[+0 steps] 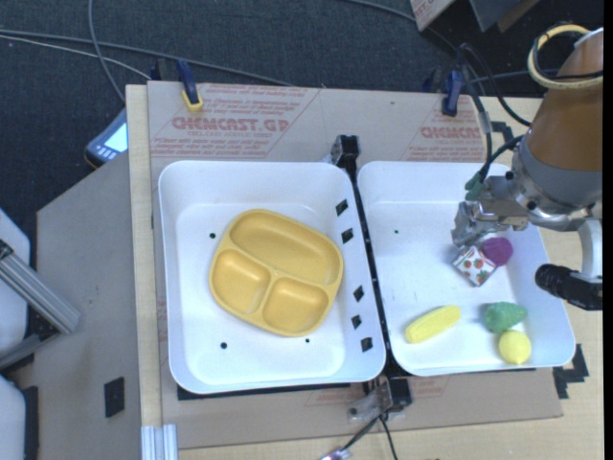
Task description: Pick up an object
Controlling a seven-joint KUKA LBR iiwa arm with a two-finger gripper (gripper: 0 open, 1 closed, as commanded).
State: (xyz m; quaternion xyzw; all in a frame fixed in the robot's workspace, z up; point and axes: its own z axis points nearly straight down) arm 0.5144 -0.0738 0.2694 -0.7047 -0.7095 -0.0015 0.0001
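Camera view, arm point(565, 132) lowered, tool point(476, 240) over patterned block point(475, 265)

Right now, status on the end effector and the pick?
End effector low in right bin, over small patterned box. Grip unconfirmed. Purple toy crowds box; corn sits apart.

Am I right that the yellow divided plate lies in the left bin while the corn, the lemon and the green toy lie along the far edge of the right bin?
Nearly: the yellow divided plate does lie in the left bin, but the corn, lemon and green toy lie along the near edge of the right bin, not the far one. The camera view shows them low in the bin, below the gripper.
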